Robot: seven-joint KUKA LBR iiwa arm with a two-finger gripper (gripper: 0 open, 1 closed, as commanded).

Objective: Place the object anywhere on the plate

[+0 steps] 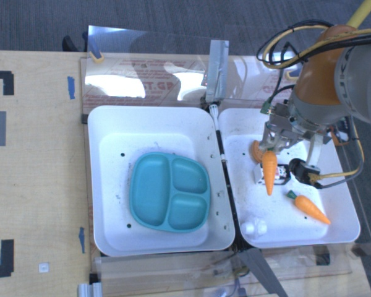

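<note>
The teal 3-compartment plastic plate (170, 192) sits in the left white bin (105, 129). In the right white bin (343, 218), the jaws (271, 146) hold the orange toy carrot (269, 171) at its upper end, long axis pointing to 6 o'clock. The plate lies toward 8 o'clock.

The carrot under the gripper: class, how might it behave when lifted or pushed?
The carrot tapers to a point, so a push would probably swing it in an arc. It looks smooth and stiff, so it may slip from the gripper.
</note>
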